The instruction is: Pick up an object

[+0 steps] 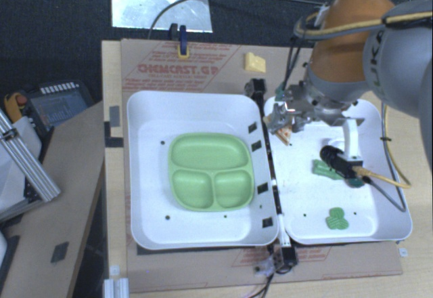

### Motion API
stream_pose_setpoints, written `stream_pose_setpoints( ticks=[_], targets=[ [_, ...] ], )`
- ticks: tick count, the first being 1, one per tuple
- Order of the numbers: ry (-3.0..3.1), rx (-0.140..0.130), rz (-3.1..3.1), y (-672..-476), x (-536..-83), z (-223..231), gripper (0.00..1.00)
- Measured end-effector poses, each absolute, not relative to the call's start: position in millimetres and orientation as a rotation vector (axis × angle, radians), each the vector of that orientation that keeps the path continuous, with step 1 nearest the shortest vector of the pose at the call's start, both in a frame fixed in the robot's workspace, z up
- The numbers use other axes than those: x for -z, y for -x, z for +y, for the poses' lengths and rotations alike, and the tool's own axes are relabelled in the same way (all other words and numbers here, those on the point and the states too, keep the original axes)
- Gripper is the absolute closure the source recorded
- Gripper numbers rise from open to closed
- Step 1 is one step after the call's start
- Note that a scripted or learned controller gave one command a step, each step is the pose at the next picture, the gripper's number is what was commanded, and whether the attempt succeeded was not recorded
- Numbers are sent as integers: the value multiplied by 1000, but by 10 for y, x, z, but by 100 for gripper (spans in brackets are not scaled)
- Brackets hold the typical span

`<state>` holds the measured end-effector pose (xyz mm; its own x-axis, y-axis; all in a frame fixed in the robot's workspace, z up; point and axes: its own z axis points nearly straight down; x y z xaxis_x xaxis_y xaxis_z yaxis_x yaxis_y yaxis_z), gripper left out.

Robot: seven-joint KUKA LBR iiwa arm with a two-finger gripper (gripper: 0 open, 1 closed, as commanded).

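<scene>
One green lump (337, 219) seemingly beside rim (352, 236)

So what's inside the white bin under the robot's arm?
A small bumpy green toy lies near the front and a flat green piece in the middle of the shallow white bin. The grey robot arm covers the back part, so anything there is hidden.

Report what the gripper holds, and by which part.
Cannot be told: a small tan piece sits at the gripper, but no hold is clear.
</scene>
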<state>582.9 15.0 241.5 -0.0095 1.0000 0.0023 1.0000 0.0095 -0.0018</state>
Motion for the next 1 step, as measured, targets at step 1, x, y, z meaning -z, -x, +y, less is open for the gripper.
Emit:
stream_pose_setpoints(
  ticks=[1],
  targets=[
    [2210, 0, -2229, -5590, -2303, 564, 100]
  ],
)
